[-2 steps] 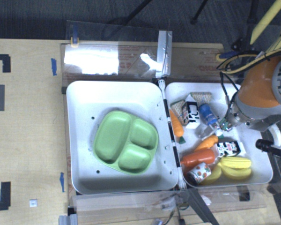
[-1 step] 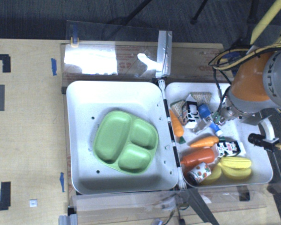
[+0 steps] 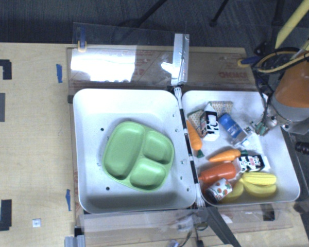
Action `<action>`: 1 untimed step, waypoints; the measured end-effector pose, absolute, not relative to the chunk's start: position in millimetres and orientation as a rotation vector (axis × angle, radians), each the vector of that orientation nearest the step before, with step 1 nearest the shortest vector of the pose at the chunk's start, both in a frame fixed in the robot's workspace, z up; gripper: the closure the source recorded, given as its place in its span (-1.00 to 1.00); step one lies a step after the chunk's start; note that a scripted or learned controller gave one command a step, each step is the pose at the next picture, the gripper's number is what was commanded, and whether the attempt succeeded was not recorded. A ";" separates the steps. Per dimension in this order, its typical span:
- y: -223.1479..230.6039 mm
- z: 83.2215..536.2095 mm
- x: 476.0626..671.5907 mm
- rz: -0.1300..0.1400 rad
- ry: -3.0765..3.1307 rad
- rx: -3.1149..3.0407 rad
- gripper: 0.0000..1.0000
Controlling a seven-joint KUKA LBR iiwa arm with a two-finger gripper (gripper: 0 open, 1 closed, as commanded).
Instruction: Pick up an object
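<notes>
Hanging over the right bin's point(image 3: 291, 153) right edge, the arm point(image 3: 293, 94) hides its grip, so I cannot tell. Toys crowd that bin: a carrot point(image 3: 224, 155) mid-bin, bananas point(image 3: 258, 184) at its front right corner.

The arm point(image 3: 294, 94) shows a rounded orange band above a pale grey collar, with what seem thin dark cables beside it.

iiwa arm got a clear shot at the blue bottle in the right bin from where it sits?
Probably yes. The blue bottle lies on top near the bin's middle, nothing covering it, and the arm sits just to its right. The black-and-white carton crowds one side, which could foul a grasp.
</notes>
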State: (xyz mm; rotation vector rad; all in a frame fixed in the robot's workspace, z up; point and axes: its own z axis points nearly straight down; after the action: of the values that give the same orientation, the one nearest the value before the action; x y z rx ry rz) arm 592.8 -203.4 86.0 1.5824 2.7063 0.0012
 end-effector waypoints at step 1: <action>-167.7 85.5 662.1 -0.009 2.750 1.538 -1.00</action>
State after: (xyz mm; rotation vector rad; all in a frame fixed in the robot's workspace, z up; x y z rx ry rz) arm 662.1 -167.7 85.5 1.5375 2.7496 -0.0095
